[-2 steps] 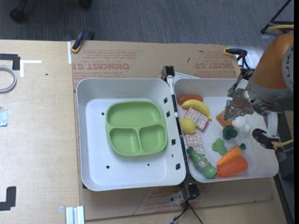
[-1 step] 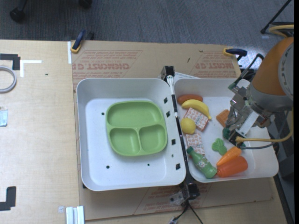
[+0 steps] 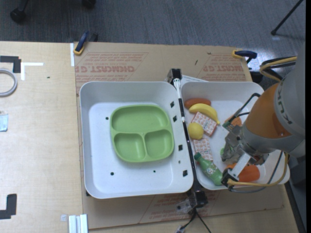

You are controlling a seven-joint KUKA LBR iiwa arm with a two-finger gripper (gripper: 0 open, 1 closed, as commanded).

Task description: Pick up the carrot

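Note:
An orange, elongated piece that looks like the carrot lies at the far left of the right bin, just behind the banana. My gripper hangs low over the near right part of that bin, well to the near right of the carrot and apart from it. The grey wrist and the orange band hide the bin floor beneath them. A second orange object lies partly under the gripper at the bin's near edge, and a small orange piece peeks out beside the wrist.
In the right bin also lie a yellow lemon, a red-and-white packet and a green bottle just left of the gripper. The left bin holds a green divided plate.

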